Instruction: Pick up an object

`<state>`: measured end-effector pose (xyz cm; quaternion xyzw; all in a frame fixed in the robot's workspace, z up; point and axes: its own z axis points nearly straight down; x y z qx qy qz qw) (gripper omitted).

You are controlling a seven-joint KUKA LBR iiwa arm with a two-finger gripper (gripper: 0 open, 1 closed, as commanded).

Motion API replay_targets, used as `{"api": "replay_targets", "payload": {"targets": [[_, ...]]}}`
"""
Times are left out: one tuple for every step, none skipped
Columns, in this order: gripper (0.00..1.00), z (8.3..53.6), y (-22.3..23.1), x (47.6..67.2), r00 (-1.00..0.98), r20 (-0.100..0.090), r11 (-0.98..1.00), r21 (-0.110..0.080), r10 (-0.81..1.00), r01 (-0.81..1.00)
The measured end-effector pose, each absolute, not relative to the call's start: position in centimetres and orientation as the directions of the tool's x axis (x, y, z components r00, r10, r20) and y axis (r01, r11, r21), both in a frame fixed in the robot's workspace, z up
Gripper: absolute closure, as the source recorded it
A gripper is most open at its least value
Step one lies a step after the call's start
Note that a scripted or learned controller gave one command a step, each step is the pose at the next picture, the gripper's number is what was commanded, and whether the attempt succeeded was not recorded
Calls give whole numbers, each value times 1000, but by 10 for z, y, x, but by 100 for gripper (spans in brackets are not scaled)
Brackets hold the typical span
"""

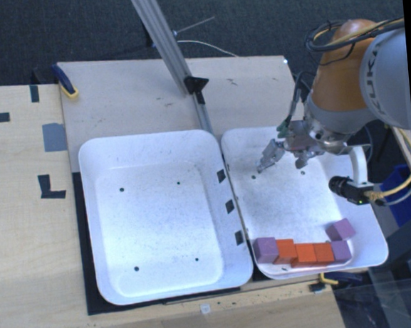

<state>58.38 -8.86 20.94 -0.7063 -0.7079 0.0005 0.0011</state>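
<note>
My gripper (284,160) hangs over the far part of the right bin (265,190), open, with nothing between its fingers (267,161). Along the bin's near edge lies a row of blocks: a purple block (266,248) at the left, orange blocks (305,252) in the middle, and a purple block (340,251) at the right end. Another purple block (341,229) sits just behind that end, near the right wall. All the blocks are well in front of the gripper, apart from it.
The left bin (102,204) stands beside the right one, their rims touching. A slanted metal rail (168,45) runs from the top of the view down to the bins' far junction. A black and yellow cable fitting (349,190) hangs by the right bin's right wall.
</note>
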Motion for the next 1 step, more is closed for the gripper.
{"api": "replay_targets", "payload": {"targets": [[0,206,-83,641,-4,0,4,3,1000,1000]]}}
